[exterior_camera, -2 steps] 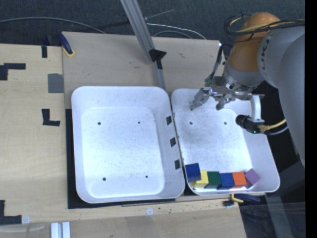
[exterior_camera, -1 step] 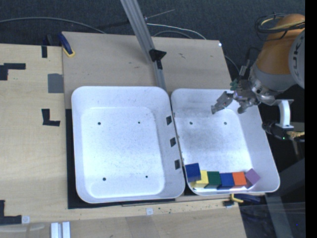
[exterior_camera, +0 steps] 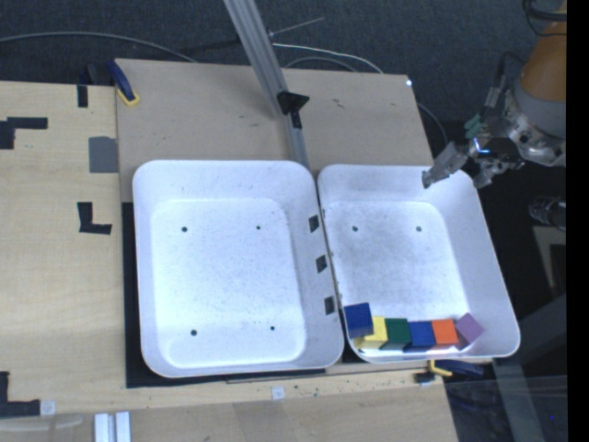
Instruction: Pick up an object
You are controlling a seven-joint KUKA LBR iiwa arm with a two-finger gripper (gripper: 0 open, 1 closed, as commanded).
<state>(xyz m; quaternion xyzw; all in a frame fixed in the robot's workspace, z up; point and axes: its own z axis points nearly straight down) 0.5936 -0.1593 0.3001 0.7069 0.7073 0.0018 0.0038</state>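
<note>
Coloured small rigid blocks (exterior_camera: 411, 331) sit in a row at the right white plastic bin's (exterior_camera: 479, 224) near edge, well below the gripper (exterior_camera: 448, 166); light, grip flat sides. Gripper state: cannot tell.

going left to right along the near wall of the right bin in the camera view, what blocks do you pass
blue block → yellow block → green block → second blue block → orange block → purple block
</note>
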